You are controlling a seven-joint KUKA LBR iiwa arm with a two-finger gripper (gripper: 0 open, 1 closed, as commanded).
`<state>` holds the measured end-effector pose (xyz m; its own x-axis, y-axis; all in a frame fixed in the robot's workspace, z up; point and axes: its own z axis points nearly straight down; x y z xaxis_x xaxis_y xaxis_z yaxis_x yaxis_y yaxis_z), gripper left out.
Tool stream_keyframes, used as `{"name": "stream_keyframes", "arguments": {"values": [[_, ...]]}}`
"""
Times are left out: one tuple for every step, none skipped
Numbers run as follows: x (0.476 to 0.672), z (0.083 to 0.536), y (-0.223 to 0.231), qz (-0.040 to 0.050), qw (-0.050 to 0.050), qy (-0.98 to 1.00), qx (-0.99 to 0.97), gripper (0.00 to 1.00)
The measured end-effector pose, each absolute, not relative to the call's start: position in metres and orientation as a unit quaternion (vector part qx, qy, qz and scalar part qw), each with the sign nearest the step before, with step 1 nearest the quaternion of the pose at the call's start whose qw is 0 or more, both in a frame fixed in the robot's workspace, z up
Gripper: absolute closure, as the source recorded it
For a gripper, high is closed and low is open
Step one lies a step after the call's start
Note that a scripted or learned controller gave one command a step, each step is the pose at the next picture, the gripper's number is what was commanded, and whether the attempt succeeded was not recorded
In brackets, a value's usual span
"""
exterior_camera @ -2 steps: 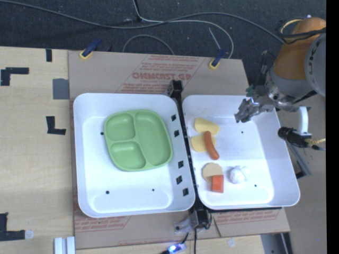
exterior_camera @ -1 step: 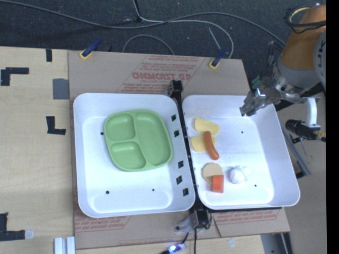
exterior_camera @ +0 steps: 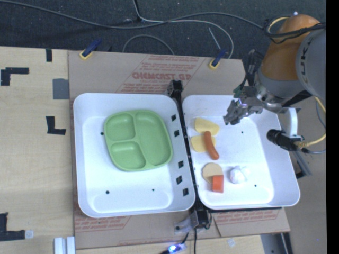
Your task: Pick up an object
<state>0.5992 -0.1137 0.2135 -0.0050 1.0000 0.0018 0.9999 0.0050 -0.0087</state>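
Dark carpet (exterior_camera: 53, 15), black cables (exterior_camera: 159, 21), pale wooden bench (exterior_camera: 26, 157), cardboard sheet (exterior_camera: 153, 73)

I see a light wooden bench (exterior_camera: 32, 157) with a brown cardboard sheet (exterior_camera: 159, 73) spread flat on it. Taking that sheet as my landmark, two shallow white bins sit on its middle, touching side by side: the left bin (exterior_camera: 87, 194) and the right bin (exterior_camera: 275, 189). Blue-and-yellow clamps (exterior_camera: 91, 48) grip the sheet's far edge. Black tape marks (exterior_camera: 15, 75) lie on the bare wood left of the sheet.
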Motion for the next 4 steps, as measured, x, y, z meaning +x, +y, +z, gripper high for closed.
{"name": "stream_keyframes", "arguments": {"values": [[0.594,0.203,-0.060,0.0024,0.004,-0.709,-0.705,1.00],[0.586,0.193,-0.004,0.0029,0.004,-0.709,-0.705,1.00],[0.576,0.203,0.042,0.0023,0.003,-0.710,-0.705,1.00],[0.558,0.210,0.085,0.0029,0.003,-0.710,-0.705,1.00]]}}
